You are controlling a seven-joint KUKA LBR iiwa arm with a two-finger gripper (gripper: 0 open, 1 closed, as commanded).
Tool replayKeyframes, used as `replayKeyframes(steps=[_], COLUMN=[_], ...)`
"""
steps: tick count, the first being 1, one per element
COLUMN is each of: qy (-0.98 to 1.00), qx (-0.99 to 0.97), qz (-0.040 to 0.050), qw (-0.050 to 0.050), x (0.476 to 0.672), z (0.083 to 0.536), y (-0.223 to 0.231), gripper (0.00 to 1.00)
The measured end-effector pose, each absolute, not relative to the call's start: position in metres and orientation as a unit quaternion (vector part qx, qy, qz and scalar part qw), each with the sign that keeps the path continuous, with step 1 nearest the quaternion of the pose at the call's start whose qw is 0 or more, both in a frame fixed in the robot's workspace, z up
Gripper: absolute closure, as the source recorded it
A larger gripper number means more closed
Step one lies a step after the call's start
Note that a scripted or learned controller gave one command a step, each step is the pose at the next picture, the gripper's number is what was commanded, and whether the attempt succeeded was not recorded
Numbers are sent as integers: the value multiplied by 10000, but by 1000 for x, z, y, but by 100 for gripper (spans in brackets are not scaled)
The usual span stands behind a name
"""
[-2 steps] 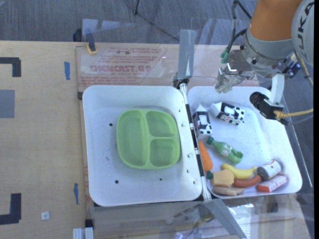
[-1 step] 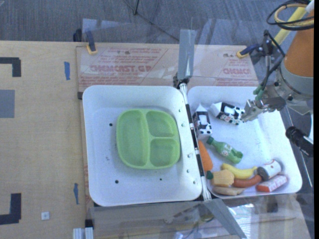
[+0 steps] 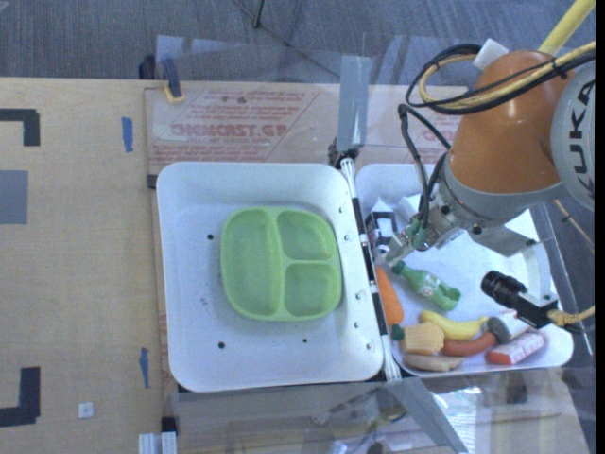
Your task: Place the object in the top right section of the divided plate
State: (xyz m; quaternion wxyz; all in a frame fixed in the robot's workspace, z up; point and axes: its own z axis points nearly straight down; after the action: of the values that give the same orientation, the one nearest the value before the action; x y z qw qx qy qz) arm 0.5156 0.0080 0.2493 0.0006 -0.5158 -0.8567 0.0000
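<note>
A light green divided plate [image 3: 281, 263] lies in the left white bin [image 3: 189, 197], with one long section on its left and two smaller ones on its right; all three sections look bare. My gripper [image 3: 399, 245] hangs over the left part of the right bin [image 3: 558, 348], just above the cap end of a green bottle [image 3: 427, 285] and the top of an orange carrot [image 3: 384, 296]. The wrist hides much of what lies under it.
Along the right bin's front lie a yellow banana [image 3: 457, 326], a reddish sausage [image 3: 468, 346], a piece of bread [image 3: 423, 339] and a red and white packet [image 3: 518, 348]. A small dark thing [image 3: 381, 220] sits by the wall between the bins.
</note>
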Motion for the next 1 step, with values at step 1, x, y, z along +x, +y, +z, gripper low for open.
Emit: replayKeyframes(steps=[1], qy=[-8442], qx=[-5360], qz=[-5], qw=[-16], x=[574], z=[300], y=[-34], gripper=[100])
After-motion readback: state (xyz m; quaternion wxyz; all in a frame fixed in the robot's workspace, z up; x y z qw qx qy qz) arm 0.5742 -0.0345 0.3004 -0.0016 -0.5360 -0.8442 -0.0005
